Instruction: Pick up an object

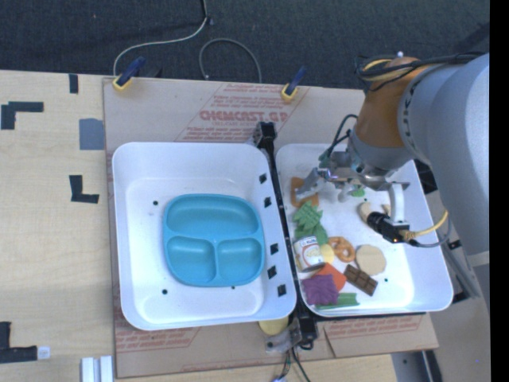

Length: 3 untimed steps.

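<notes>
Red "CHEMCAST GP" print on brown board [231, 116], smaller lettering unreadable

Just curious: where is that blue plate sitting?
The blue plate lies in the left white bin, near its middle, away from the toy food in the right bin.

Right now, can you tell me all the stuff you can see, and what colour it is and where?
bins: two, white, side by side on the bench
plate: one, blue, three sections, in the left bin
leafy toy: one, green, right bin, near the divider
pretzel: one, orange-brown, middle of the right bin
cookie: one, tan, round, right of the pretzel
chocolate bar: one, brown, below the cookie
purple toy: one, near the right bin's front edge
clamps: two, blue and yellow, at the board's back edge
arm: one, grey with orange band, over the right bin
hand: one, low over the right bin's back part
</notes>
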### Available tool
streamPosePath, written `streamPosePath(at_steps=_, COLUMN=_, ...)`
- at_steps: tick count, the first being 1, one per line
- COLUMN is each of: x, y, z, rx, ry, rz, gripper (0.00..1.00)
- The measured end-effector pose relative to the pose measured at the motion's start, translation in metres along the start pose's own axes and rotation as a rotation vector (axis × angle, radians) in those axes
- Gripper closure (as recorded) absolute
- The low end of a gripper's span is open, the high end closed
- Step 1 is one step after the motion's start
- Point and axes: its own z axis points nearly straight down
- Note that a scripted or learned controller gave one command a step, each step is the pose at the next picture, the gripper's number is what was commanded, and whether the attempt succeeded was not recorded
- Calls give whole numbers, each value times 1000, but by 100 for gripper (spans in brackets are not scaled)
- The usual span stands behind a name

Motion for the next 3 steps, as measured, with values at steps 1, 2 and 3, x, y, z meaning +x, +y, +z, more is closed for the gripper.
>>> streamPosePath(at_steps=1, x=4, y=7, z=33, rx=-5, ry=0, rz=-4, gripper=0)
streamPosePath(at_steps=2, x=8, y=41, z=31, rx=-9, ry=2, rz=-4, gripper=0)
streamPosePath(at_steps=3, x=5, y=51, z=31, rx=0, ry=-1, rz=-4, gripper=0)
